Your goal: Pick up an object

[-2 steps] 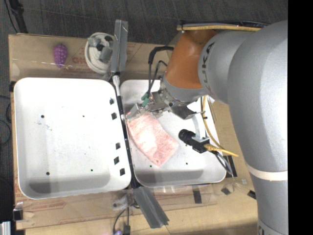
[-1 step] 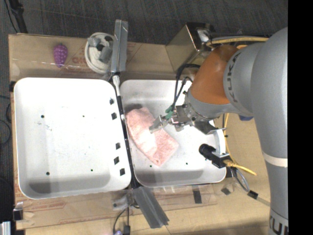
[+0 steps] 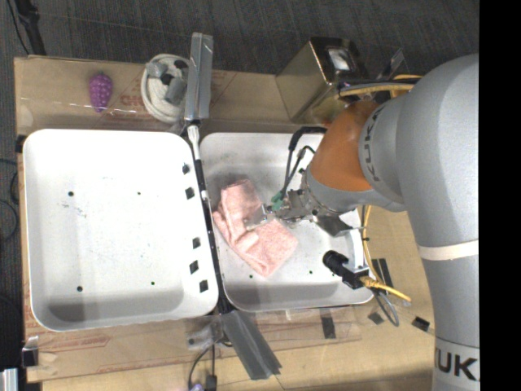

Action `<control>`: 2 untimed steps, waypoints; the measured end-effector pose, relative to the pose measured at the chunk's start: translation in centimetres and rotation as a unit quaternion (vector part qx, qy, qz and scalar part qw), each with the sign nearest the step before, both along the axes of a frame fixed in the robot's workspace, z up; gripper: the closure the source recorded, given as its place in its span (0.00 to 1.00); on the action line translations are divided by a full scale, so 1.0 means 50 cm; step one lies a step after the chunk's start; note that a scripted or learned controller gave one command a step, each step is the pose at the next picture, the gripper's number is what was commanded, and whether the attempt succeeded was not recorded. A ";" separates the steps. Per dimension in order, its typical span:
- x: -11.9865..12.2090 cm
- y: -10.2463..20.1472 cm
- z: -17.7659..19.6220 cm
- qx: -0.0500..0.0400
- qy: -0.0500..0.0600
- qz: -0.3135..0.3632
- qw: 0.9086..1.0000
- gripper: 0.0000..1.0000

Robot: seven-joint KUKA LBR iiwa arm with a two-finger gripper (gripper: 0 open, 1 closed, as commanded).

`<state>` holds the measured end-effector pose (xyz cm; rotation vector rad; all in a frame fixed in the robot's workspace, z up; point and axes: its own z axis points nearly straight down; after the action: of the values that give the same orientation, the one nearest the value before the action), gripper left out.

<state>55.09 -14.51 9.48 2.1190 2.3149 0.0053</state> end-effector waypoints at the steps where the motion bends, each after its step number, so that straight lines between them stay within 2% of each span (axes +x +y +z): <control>1: 0.000 0.000 0.000 0.000 0.000 0.000 1.000 0.00; 2: 0.033 -0.082 0.002 0.000 0.000 -0.012 1.000 0.00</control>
<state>56.75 -18.60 9.56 2.1475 2.2890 0.0062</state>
